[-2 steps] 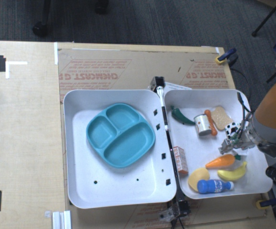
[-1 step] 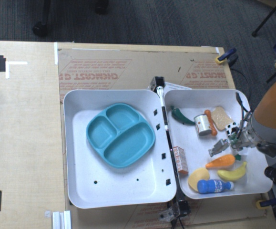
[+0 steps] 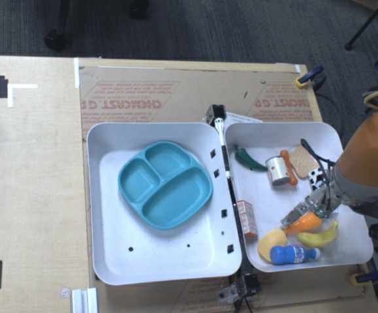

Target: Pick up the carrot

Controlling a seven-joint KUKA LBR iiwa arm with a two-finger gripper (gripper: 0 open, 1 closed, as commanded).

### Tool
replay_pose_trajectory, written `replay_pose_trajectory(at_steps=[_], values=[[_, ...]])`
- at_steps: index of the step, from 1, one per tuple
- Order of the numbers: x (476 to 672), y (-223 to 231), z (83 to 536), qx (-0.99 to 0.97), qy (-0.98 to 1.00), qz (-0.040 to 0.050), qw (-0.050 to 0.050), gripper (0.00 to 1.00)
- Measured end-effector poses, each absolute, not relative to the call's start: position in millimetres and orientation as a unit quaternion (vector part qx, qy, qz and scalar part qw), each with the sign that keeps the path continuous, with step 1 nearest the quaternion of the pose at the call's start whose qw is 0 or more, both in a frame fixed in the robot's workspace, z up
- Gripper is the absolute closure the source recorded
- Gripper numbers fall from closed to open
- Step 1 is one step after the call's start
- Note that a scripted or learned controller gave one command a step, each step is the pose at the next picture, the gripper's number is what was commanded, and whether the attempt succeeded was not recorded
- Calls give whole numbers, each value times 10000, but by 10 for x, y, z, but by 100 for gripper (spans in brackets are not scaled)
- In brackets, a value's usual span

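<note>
- The smooth orange tapered carrot lies in the right shallow white plastic bin, near its lower right corner, just above the curved yellow banana.
- The metal two-finger claw sits right over the carrot's upper left end; whether its fingers grip the carrot or stand open cannot be told from this angle.
- The rounded grey arm with its glossy orange band reaches in from the right.
- Beside the banana lie a blue plastic bottle with a white label and a round yellow lemon-like fruit, touching each other.
- Higher in the same bin are a shiny silver cylindrical can, a slim dark green curved pepper-like piece and a tan slice of toast.
- A small reddish-brown rectangular carton rests against the bin's left wall.
- The left shallow white bin holds a matte teal three-compartment plate with rounded corners.
- Both bins sit on brown printed cardboard over the pale wood-grain tabletop.
</note>
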State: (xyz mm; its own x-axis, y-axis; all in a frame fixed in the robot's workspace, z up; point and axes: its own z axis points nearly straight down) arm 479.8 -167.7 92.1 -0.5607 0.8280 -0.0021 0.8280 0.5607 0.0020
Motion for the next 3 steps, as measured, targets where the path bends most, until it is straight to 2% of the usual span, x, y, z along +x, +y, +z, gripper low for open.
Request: replay_pose_trajectory(at_steps=[1, 2, 3], values=[[4827, -1682, 1016, 4709, 8822, 12, 47, 100], [5112, -1288, 1592, 6143, 7890, -1, 14, 100], [5111, -1289, 1592, 6141, 7892, -2, 14, 0]])
